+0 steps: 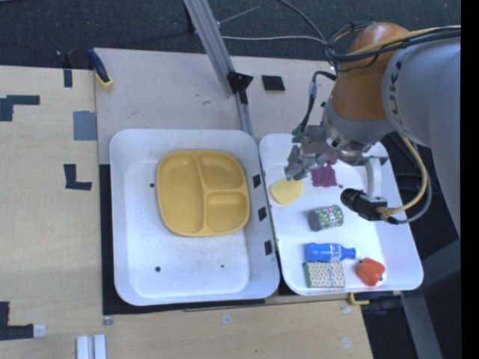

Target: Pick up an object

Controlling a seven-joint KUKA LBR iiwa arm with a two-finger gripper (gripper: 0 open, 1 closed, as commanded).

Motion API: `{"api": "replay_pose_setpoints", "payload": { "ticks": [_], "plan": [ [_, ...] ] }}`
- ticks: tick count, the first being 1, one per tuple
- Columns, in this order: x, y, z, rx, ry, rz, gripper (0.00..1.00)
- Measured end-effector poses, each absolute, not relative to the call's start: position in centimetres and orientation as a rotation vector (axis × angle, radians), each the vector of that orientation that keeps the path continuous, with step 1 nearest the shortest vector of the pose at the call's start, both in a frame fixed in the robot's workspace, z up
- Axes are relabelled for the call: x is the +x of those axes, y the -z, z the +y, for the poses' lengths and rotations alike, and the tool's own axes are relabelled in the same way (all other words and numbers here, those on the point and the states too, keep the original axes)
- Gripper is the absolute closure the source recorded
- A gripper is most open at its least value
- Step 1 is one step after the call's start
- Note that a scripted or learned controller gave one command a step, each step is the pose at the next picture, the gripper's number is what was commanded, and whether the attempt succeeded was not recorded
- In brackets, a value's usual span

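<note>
The gripper (298, 169) hangs low in the right bin (404, 264); whether it is apart or together cannot be told. A pale yellow piece (287, 191) lies just nearer and slightly left, probably closest, its long axis roughly left-right.

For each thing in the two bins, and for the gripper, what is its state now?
yellow divided plate: flat, right side up, in the left bin.
yellow piece: lying just below the gripper.
purple item: lying beside the gripper.
green can: on its side.
blue bottle: on its side.
patterned box: lying flat.
red item: resting in the corner.
gripper: low over the right bin.
</note>
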State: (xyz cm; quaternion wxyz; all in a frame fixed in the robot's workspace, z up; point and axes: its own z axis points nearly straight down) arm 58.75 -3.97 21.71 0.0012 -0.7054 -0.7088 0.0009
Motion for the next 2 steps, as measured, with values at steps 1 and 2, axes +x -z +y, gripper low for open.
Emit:
{"api": "replay_pose_setpoints", "payload": {
  "ticks": [1,2],
  "plan": [
    [57.2,-21.8,0.3,-2.213,-0.003,-2.225,1.0],
    [56.6,-22.7,6.2,-2.211,0.001,-2.229,1.0]
  ]
}}
